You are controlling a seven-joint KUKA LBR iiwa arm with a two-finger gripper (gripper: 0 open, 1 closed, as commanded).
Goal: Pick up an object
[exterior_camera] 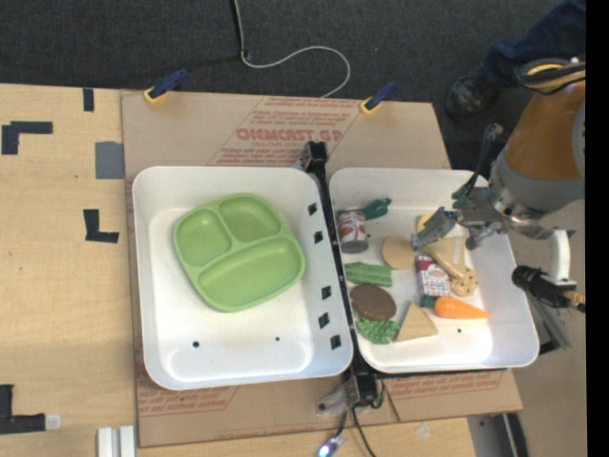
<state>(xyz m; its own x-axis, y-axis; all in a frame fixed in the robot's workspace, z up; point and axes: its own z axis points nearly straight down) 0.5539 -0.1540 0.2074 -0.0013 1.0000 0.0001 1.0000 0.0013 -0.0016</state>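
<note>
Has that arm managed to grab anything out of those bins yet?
Not yet. The toy foods, like the orange carrot and the brown round patty, lie in the right white bin. In hand: the two-finger gripper hangs over that bin. Left: closing on one item and lifting it.
</note>
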